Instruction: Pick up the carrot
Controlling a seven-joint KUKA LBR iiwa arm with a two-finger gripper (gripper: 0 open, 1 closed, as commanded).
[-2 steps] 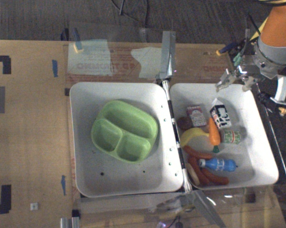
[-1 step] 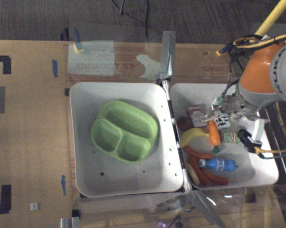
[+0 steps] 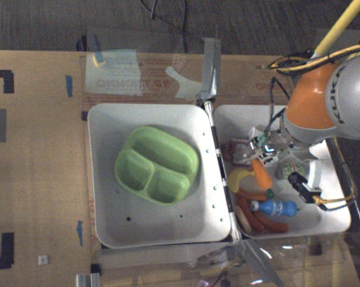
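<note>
Fingers (image 3: 261, 156) on the arm's end hang low over the middle of the right bin (image 3: 338, 220), pointing toward its left wall; whether they are parted or closed cannot be told, since the tips blur into the clutter beneath. Just below them lies the carrot (image 3: 262, 173), orange and slanted, its upper end touching or nearly touching the fingertips; no grip on it can be made out. Left of the carrot sits a yellow piece (image 3: 238, 178) by the bin's left wall. Toward the near edge lie a blue bottle (image 3: 278, 208) and red sausage-like pieces (image 3: 267, 222). Behind the fingers rises the grey arm (image 3: 347, 94) with its orange band (image 3: 311, 103), entering from the right. The left bin (image 3: 108, 220) on the surface holds a green divided tray (image 3: 156, 164) near its centre.
</note>
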